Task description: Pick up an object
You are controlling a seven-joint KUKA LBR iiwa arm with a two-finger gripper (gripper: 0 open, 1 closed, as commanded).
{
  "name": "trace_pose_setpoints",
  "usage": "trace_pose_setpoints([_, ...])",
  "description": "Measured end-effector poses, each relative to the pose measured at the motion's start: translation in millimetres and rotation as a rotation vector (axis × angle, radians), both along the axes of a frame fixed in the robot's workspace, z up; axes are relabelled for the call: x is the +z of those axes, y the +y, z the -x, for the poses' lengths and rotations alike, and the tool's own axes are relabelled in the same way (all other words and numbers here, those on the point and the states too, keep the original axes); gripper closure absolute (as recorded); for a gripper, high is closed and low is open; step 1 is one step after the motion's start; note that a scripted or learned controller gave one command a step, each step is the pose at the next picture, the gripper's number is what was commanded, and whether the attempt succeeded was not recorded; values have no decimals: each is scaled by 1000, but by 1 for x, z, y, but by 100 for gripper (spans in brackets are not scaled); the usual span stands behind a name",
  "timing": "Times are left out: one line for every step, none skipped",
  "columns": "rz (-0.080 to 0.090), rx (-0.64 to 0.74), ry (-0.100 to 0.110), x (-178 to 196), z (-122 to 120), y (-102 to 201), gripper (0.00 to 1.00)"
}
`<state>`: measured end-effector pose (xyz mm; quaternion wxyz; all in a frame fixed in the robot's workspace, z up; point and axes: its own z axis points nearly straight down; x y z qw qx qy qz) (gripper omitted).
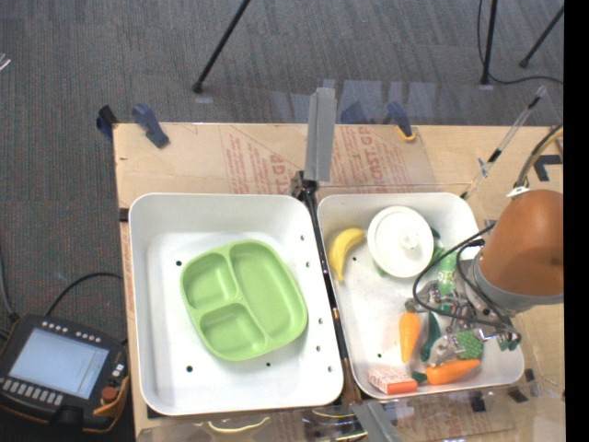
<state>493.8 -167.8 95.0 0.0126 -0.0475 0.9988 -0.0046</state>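
Observation:
The right bin point(368, 325) holds several toy foods. A yellow banana point(345, 250) lies at its left, beside a round white bowl point(401, 240). One orange carrot point(409, 335) stands lengthwise in the middle, and a second carrot point(453, 371) lies along the front wall. A small pink and orange box point(392, 381) sits at the front edge. My gripper point(448, 343) is low in the bin's right front corner, over a green object point(470, 343) between the two carrots. The wrist and cables hide what lies under it.
The left bin point(156, 247) carries a green divided plate point(244, 298). A grey post point(320, 145) rises at the back between the bins. The arm's orange band point(525, 242) overhangs the right bin's right wall. A teach pendant point(60, 366) rests at the lower left.

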Motion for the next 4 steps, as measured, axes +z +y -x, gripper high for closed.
trace_pose_setpoints([-8, -43, 8, -4, -2, 51, 0])
trace_pose_setpoints([-7, -53, -10, 0, 5, 23, 0])
trace_pose_setpoints([-10, -47, 11, 6, 9, 25, 100])
trace_pose_setpoints([-12, -177, 25, 9, -34, 62, 100])
